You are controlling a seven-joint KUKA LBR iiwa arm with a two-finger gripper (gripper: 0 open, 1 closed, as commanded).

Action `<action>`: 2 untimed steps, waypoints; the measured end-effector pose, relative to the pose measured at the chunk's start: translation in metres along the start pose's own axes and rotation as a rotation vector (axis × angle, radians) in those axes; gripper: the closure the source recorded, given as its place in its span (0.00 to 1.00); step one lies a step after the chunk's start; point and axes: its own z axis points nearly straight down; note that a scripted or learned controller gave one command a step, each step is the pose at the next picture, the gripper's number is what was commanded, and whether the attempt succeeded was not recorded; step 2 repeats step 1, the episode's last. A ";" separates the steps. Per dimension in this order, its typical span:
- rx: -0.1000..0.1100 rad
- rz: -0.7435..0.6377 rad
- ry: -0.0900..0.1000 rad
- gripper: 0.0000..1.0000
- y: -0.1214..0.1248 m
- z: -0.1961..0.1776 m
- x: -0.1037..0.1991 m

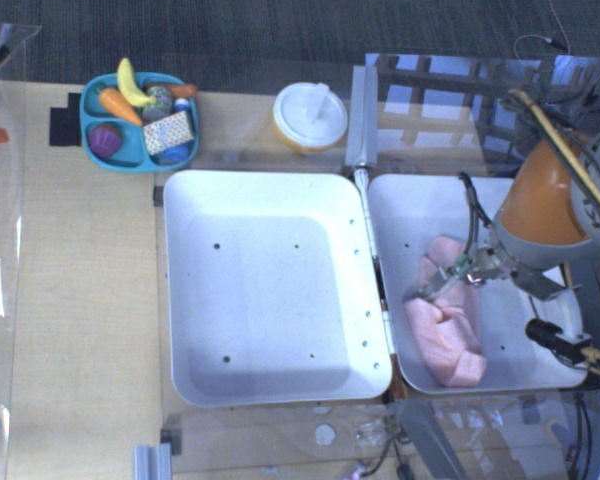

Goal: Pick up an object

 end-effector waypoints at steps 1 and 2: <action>-0.013 -0.008 -0.008 0.00 0.007 0.007 0.027; -0.013 -0.008 -0.008 0.00 0.007 0.007 0.027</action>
